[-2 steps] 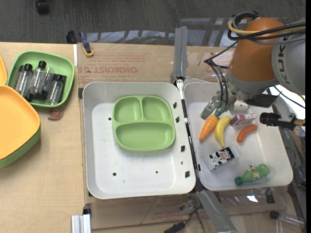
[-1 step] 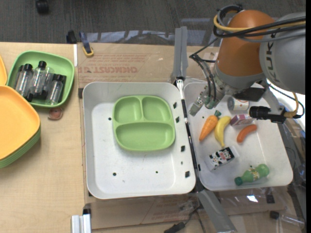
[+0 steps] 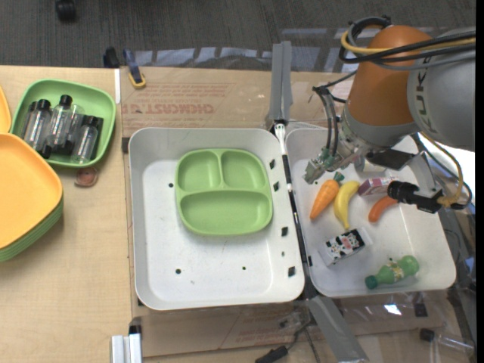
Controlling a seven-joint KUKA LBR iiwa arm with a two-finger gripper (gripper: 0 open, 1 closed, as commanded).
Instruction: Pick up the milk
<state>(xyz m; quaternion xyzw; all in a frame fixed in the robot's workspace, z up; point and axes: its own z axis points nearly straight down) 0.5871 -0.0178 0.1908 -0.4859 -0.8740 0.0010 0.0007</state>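
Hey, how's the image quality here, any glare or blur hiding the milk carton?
Camera view: lighting is even and soft; the milk carton in the right bin is small but sharp, free of glare. Faint shadows lie under the green divided plate. The gripper area is cluttered by cables.

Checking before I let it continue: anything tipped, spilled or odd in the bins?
No spill. The milk carton lies on its side, askew, in the right bin, and the green bottle is toppled too. The end effector hovers over the carrot, not the milk.
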